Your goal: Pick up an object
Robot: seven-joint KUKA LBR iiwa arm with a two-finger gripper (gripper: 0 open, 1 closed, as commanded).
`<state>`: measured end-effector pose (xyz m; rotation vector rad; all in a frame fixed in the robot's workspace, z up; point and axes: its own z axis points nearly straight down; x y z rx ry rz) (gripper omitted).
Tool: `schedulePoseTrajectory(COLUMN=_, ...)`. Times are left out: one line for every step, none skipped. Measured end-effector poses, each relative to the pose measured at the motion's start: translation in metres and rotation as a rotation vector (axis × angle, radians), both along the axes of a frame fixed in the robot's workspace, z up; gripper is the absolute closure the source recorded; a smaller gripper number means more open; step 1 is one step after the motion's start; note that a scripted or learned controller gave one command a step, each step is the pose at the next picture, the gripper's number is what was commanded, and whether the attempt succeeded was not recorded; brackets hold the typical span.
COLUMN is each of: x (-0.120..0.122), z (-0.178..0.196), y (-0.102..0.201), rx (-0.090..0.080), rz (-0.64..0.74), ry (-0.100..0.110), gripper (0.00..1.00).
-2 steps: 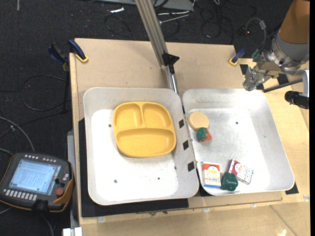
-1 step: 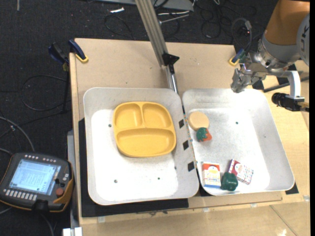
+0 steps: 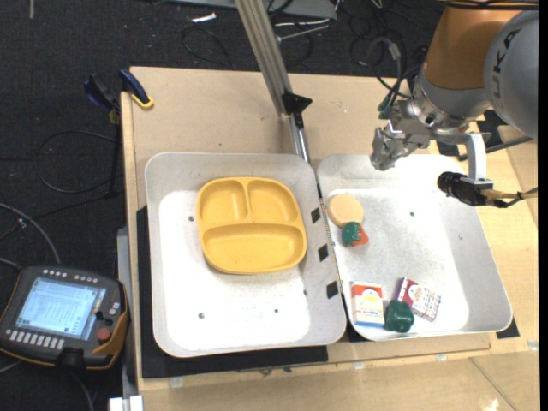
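Several objects lie in the right bin (image 3: 445, 229); nearest is the tan round piece (image 3: 346, 209) beside the divider. The claw (image 3: 387, 154) hangs above the bin's far edge, aperture indeterminate. Recommend centring over the piece before descending

Free room vs. obstacles. Left bin (image 3: 171, 315): yellow divided plate (image 3: 252, 225) fills its upper middle; bare floor below and along left wall. Right bin (image 3: 479, 264): open floor through centre and right side; tan disc (image 3: 345, 208) w/ green-red toy (image 3: 354, 235) crowd left wall; two small boxes (image 3: 368, 305) (image 3: 421, 299) and green lump (image 3: 398, 316) block near edge.
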<state>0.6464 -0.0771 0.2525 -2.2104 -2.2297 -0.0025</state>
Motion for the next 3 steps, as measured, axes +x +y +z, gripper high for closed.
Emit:
schedulePoseTrajectory(x=-0.015, z=0.004, y=0.045, rx=-0.001, rz=-0.001, ry=0.001, gripper=1.00)
schedulePoseTrajectory(x=-0.032, z=-0.011, y=0.101, rx=-0.001, rz=0.000, ry=0.003, gripper=1.00)
schedulePoseTrajectory(x=-0.038, z=-0.017, y=0.157, rx=0.000, rz=0.000, ry=0.001, gripper=1.00)
